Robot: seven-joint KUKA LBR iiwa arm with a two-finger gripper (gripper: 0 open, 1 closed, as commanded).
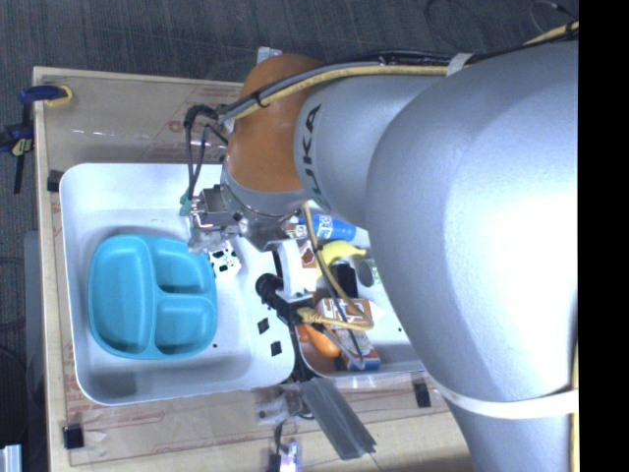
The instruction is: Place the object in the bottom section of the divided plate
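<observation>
Biggest thing you'll see is the grey arm (462, 244), which eats up everything from 12 round to 6 o'clock, with its orange band (265, 131) sitting just above centre. Under it is the pale wooden bench (128, 101), and past the bench edge at 12 and 9 o'clock there's dark grey carpet-looking floor (147, 18). A blue clamp (39, 94) grips the bench corner at 10 o'clock.

The left white bin (74, 190) takes the 9 o'clock side, and the blue divided plate (152, 298) lies flat in it, toward 8 o'clock. The right bin (319, 367) pokes out from under the arm at about 5 o'clock, packed with a jumble of small stuff: a yellow piece (339, 252), something orange (316, 342), a blue-capped thing (334, 229). I can't tell you which one is the task object.

The gripper (218, 234) hangs near dead centre, just beside the plate's upper right edge, over the left bin. Whether it's spread or pinched, I can't tell, and I can't see anything in it.
</observation>
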